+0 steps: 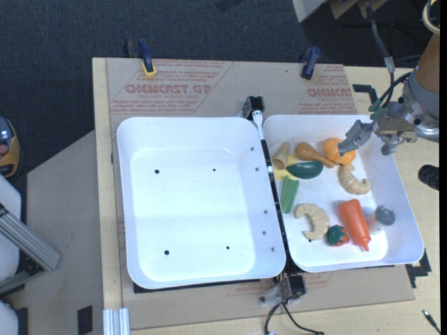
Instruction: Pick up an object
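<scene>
My claw [351,142] hangs over the orange piece [334,150] in the right bin [405,208], lined up to grab; grip unclear.

The gripper [355,139] hangs over the right bin [408,215], directly above an orange toy [334,151]; a carrot [355,223] lies below it, nearer the camera.

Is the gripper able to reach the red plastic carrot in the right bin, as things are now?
Probably yes. The red plastic carrot lies uncovered from above; only a small red and green toy touches its lower end. The gripper is above the same right white bin.
</scene>
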